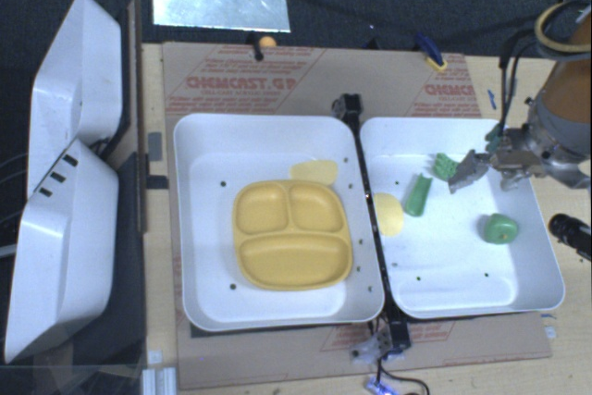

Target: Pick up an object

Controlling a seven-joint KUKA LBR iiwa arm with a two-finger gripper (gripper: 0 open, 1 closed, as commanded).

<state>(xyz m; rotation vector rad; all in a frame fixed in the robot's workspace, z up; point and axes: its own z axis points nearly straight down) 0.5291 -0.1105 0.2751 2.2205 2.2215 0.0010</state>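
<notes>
Camera view: gripper (487, 169), jaws apart and empty, nears green block (446, 166); next, descend and close.

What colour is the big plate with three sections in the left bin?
Pale yellow. The sectioned plastic plate shows clearly in the camera view.

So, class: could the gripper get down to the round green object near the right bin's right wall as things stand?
Probably yes. The round green object lies alone on the bin floor, apart from the other pieces, with the gripper just above it in the view. The nearby bin wall could crowd one side.
</notes>
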